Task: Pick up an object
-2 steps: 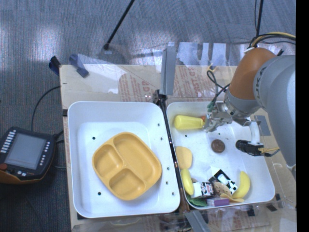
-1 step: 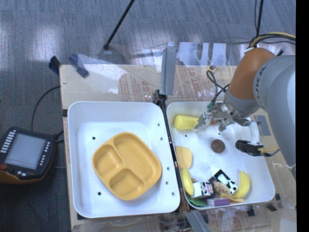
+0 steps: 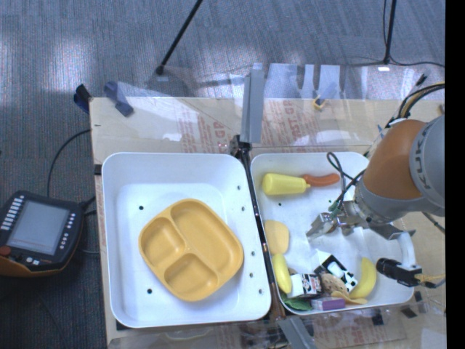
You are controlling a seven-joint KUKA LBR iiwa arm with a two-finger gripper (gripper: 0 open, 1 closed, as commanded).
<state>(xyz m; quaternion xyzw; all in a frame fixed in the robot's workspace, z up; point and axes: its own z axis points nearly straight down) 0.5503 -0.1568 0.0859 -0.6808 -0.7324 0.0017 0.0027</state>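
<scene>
Two shallow white bins stand side by side on the bench. The left white bin [image 3: 116,195] contains one thing: a yellow plastic plate with three compartments [image 3: 190,249]. The right white bin [image 3: 305,162] contains several toy foods. I count one yellow bottle-shaped piece [image 3: 285,185] near the far wall, one orange sausage-like piece [image 3: 322,179] touching its end, one pale yellow round flat piece [image 3: 277,236] by the left wall, one yellow lemon-like piece [image 3: 282,273] below it, and one yellow banana [image 3: 367,278] near the front right.

The gripper [image 3: 328,223] hangs over the middle of the right bin, and nothing is visible between its metal tips. How far they are apart is hard to judge.

The bench is light wood with a clear sheet, on grey carpet. One handheld control pad [image 3: 38,231] lies on the floor at the left.

The small mixed items [image 3: 327,282] at the front are piled together and I cannot identify them.
</scene>
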